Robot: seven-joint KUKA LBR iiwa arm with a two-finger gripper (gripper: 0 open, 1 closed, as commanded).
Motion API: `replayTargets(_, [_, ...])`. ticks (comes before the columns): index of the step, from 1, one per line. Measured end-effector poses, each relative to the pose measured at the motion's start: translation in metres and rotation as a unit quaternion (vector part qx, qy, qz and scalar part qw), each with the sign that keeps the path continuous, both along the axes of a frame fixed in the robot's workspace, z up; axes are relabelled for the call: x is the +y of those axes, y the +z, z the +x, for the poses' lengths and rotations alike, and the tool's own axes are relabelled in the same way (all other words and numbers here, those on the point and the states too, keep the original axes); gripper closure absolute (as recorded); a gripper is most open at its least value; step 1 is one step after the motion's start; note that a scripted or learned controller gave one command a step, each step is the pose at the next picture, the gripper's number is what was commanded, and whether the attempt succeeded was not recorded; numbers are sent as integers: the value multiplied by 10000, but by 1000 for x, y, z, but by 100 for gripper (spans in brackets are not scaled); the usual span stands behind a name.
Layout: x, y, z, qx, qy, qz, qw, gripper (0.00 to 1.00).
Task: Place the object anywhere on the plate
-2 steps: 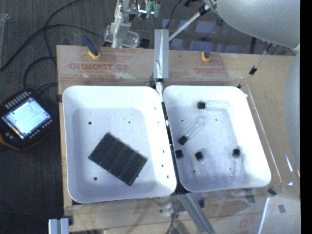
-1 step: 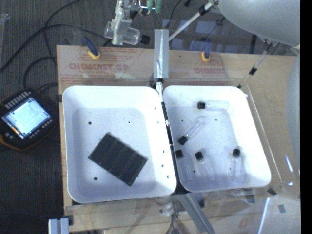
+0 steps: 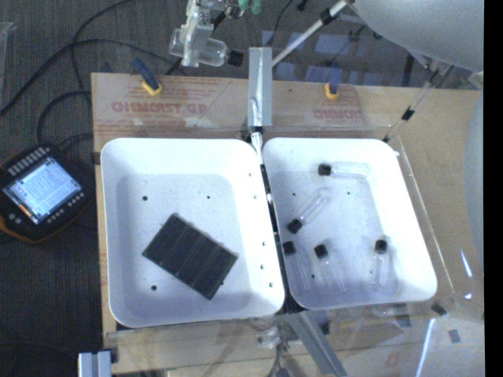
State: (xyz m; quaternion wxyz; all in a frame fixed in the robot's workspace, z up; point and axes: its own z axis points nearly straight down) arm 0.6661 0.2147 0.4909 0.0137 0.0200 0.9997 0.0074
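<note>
The end effector is seen high above the table's far edge, with a clear vial gripped between its fingers. The dark plate is found well below it, in the left bin.

Pincer high above the tabletop's far edge, a clear vial between its fingers. Left bin: dark ridged plate, tilted. Right bin: five black-capped clear vials scattered apart.
</note>
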Motion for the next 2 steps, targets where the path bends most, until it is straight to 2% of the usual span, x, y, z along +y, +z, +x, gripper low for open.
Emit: replayTargets(2, [0, 20, 2, -46, -4, 15, 10000, 100])
